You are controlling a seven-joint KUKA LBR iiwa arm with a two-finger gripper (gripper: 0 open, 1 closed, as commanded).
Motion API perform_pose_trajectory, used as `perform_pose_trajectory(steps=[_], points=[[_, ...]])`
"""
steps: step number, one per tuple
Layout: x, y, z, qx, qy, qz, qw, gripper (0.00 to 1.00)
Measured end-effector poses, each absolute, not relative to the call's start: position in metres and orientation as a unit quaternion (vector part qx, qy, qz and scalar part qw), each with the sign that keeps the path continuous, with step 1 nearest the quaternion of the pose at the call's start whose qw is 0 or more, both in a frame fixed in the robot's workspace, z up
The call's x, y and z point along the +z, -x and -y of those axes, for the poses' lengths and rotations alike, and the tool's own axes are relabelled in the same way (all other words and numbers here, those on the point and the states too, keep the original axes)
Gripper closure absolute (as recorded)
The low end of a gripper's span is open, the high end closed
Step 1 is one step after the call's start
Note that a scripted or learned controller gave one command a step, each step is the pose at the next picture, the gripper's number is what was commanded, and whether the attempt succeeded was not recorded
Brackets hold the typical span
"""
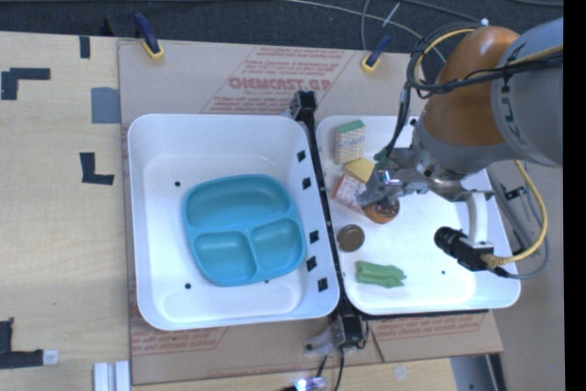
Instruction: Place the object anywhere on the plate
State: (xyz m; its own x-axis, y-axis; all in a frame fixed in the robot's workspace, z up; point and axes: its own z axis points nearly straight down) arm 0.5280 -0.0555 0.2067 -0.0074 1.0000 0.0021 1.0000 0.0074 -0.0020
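A blue plate with three compartments lies in the left bin. The right bin holds several small items: a pale green block, a yellow wedge, a red-and-white packet, a brown round piece, a green pod-shaped piece and a reddish-brown item. My gripper is low in the right bin, right over the reddish-brown item and beside the packet. Its fingers are hidden by the wrist and clutter.
A black divider runs between the two bins. Black cable loops rise behind the arm, and a black connector sits over the right bin's right part. Blue-and-yellow clamps hold the cardboard at the back.
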Motion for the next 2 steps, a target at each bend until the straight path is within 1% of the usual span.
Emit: perform_pose_trajectory(steps=[1,2], points=[[0.218,-0.544,-0.003,-0.0003,0.704,0.71,0.0,1.0],[0.229,-0.558,-0.051,-0.0001,0.705,0.709,0.0,1.0]])
